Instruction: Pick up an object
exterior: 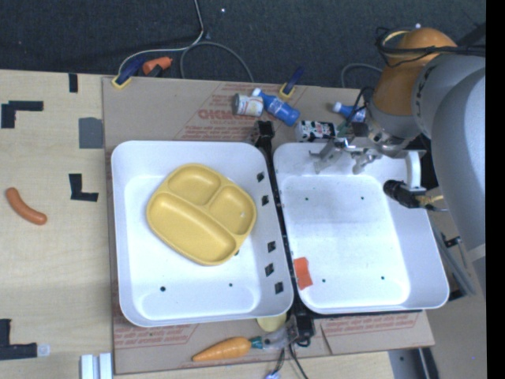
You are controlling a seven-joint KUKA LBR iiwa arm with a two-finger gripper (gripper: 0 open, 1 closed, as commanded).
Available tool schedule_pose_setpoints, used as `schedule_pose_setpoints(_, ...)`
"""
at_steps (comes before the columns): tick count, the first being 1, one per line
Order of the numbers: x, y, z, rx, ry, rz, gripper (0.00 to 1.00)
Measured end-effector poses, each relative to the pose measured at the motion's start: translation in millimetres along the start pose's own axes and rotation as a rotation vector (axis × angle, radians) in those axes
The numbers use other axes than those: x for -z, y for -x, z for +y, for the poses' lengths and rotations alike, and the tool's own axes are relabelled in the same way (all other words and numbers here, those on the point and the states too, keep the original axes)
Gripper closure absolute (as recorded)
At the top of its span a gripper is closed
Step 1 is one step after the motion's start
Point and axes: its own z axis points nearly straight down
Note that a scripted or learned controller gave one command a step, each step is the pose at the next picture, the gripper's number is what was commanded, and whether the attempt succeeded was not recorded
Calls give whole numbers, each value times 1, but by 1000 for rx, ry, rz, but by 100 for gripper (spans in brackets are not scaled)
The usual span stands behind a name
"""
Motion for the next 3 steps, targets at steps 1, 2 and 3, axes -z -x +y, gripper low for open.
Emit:
schedule_pose_setpoints(1,-39,-41,-60,3,-8,3,0)
schedule_pose_setpoints(2,-40,-55,-46,4,-1,0,0)
schedule_pose_setpoints(3,-41,-44,1,5,0,3,0)
